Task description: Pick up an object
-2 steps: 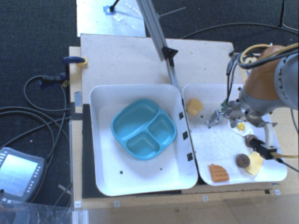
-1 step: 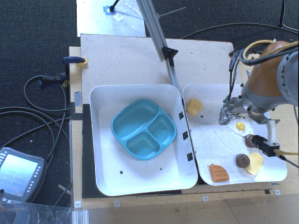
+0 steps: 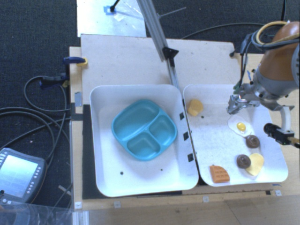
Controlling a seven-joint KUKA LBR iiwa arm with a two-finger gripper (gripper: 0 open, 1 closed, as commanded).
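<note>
My gripper (image 3: 233, 106) hangs over the back of the right bin (image 3: 211, 139), above and left of a fried egg (image 3: 240, 126). A yellow lump (image 3: 194, 107) lies at the bin's back left. Two brown round pieces (image 3: 252, 141) (image 3: 243, 161) sit near the right wall, beside a pale yellow chip (image 3: 255, 164). An orange cracker (image 3: 219, 173) rests at the front. Nothing shows between the fingers.
The left bin (image 3: 105, 172) holds a blue three-compartment plate (image 3: 144, 129). A slanted metal pole (image 3: 154, 25) crosses the back of the bench. Cables and a pendant (image 3: 16, 175) lie on the floor at left.
</note>
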